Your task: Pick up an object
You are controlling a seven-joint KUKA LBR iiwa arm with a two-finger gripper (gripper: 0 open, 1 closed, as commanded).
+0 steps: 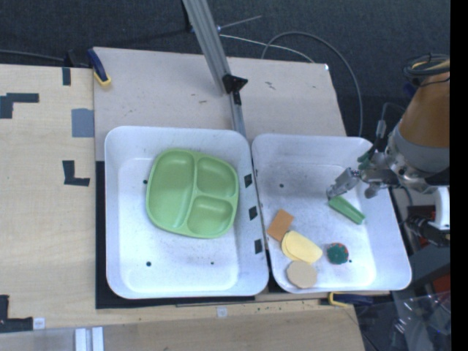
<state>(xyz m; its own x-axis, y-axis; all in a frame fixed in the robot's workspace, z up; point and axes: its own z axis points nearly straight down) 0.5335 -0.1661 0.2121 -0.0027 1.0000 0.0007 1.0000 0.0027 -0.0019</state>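
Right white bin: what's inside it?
Right white bin holds a green block, orange piece, yellow piece, tan disc and teal round object.

One camera looks down on the bench (pixel 183 86) from above, at a slight slant, so the far edge of the bench lies toward twelve o'clock and the near edge toward six. It sits far enough back to take in both white bins whole: the left bin (pixel 121 218) fills the middle of the frame toward eight o'clock, the right bin (pixel 307 156) sits toward four o'clock. Dark floor (pixel 329 13) runs across the top from eleven to one o'clock. The arm (pixel 428 123) enters at three o'clock. A slanted metal pole (pixel 208 31) rises from the bench's middle toward twelve o'clock, out of the frame.
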